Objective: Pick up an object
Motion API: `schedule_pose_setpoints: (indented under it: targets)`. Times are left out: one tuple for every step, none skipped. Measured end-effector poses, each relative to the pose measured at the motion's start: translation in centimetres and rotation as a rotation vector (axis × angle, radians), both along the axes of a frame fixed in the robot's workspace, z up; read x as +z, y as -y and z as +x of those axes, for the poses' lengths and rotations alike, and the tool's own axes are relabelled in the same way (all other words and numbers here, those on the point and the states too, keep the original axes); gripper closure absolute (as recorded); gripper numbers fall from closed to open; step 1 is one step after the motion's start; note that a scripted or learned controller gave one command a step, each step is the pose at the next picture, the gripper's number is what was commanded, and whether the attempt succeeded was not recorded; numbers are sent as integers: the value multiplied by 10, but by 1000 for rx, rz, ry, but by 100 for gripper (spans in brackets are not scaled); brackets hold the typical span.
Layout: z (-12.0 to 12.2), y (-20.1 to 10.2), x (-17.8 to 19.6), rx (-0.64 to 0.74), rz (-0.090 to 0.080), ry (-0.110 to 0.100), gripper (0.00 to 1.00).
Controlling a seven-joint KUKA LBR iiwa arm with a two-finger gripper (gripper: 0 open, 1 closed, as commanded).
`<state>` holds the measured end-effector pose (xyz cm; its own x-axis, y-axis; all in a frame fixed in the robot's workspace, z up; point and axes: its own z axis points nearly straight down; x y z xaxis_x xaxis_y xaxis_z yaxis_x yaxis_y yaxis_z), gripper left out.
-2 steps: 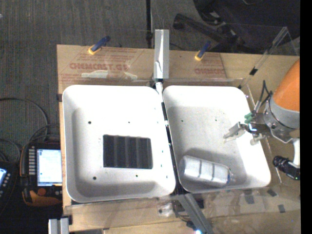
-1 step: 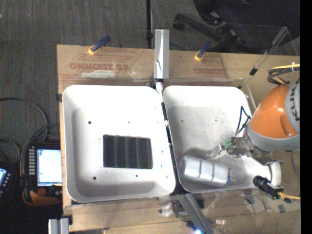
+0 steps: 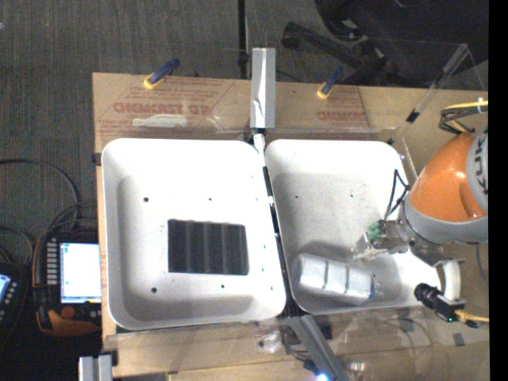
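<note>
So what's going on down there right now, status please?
Gripper low in right bin, fingers unclear. Clear plastic bottle lying beside it, ungrasped. Dark ridged block in left bin.

Red lettering reading "CHEMCAST" runs across the brown protective sheet (image 3: 159,108) behind the bins; partial letters "KU" mark the arm's orange band (image 3: 448,185).

Grey KUKA arm with a rounded orange band

The grey, smooth-shelled robot arm (image 3: 452,232) carries a glossy, dome-shaped orange band (image 3: 444,187) beside a white panel with black lettering (image 3: 479,165). Thin black cables (image 3: 394,193) run along the wrist, where small green parts (image 3: 373,230) sit on the clear-and-metal gripper assembly (image 3: 379,240).
</note>
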<state>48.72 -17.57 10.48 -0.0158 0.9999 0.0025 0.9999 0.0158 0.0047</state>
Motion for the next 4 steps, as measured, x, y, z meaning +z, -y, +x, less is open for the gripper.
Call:
schedule_pose_setpoints:
  targets:
    - [0,0,0,0,0,0,0]
    - [40,-72,-11,79,-9,15,0]
    - [25,-40,76,13,-5,-5,0]
    - [-4,-7,56,-18,-4,-6,0]
